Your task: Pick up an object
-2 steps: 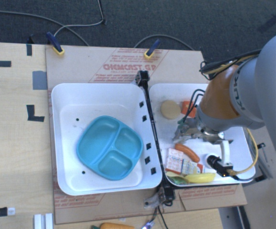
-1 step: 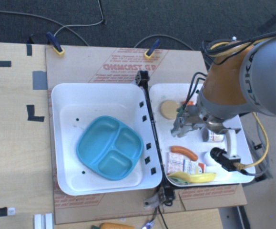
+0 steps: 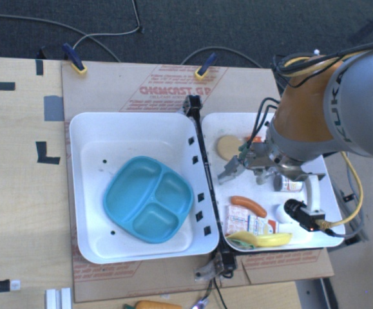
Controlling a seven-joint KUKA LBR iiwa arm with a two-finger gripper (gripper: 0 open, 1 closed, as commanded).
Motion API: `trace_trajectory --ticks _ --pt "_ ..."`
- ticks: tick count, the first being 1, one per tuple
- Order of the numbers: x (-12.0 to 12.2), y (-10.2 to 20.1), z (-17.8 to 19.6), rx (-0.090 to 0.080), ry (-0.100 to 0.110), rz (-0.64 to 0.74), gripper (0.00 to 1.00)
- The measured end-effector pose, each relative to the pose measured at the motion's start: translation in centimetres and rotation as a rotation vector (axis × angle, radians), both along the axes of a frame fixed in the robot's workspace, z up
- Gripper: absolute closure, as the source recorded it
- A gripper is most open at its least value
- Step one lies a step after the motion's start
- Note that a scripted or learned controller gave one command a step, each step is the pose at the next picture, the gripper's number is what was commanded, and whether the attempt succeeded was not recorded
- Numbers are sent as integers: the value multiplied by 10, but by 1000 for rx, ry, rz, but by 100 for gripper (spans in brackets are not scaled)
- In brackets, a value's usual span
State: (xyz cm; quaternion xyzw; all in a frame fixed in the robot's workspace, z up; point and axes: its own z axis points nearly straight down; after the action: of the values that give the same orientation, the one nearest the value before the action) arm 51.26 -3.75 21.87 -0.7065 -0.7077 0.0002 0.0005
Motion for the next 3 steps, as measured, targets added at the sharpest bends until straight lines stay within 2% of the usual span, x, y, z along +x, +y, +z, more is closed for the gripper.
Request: trace_trajectory --ticks 1,2,3 --pt "46 -52 -35 -2 1 -2 0" --pt "92 -62 -66 -1 2 0 0" --pt "21 -61 -103 1 3 -1 0"
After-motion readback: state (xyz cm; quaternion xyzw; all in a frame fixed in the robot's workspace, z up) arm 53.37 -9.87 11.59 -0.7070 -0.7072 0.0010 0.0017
